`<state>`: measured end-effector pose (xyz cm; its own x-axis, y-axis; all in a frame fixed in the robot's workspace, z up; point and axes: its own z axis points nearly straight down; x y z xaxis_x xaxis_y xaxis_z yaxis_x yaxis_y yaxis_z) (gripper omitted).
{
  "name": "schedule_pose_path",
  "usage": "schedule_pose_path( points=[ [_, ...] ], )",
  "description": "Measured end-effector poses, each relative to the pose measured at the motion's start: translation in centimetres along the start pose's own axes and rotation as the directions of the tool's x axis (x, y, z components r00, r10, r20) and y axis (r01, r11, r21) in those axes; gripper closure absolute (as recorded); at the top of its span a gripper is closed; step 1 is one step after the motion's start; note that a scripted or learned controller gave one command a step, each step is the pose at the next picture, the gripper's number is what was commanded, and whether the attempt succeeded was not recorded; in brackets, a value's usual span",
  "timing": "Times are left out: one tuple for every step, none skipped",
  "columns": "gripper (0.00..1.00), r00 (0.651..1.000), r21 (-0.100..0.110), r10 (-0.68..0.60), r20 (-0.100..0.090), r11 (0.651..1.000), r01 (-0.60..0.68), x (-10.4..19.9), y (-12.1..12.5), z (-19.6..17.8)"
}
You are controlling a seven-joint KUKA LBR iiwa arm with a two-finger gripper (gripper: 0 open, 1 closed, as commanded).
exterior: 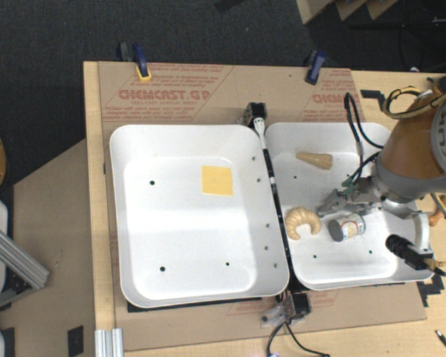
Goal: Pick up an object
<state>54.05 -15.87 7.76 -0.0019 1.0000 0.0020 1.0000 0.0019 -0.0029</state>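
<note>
The right bin (334,270) holds three things. A tan croissant (302,222) lies near its left wall. A small grey and white cylinder (343,230) lies just right of the croissant. A beige cone-shaped piece (314,159) sits toward the back. My gripper (342,205) reaches in from the right and hangs low over the bin's middle, right above the cylinder and beside the croissant. Nothing is visibly lifted. A yellow square slice (216,180) lies flat in the left bin (134,222).
The grey arm with its orange band (412,143) covers the right bin's right side, with black cables (353,125) looping over the back. Clamps (141,64) (315,65) hold the brown board at the rear. A black divider (271,192) runs between the bins.
</note>
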Motion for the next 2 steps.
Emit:
schedule_pose_path(
  points=[
    [0.0, 1.0, 0.0, 0.002, 0.001, 1.0, -0.002, -0.3, -0.6, -0.7],
    [0.0, 1.0, 0.001, 0.001, -0.008, 1.0, -0.001, -6.4, 5.2, -0.8]
  ],
)
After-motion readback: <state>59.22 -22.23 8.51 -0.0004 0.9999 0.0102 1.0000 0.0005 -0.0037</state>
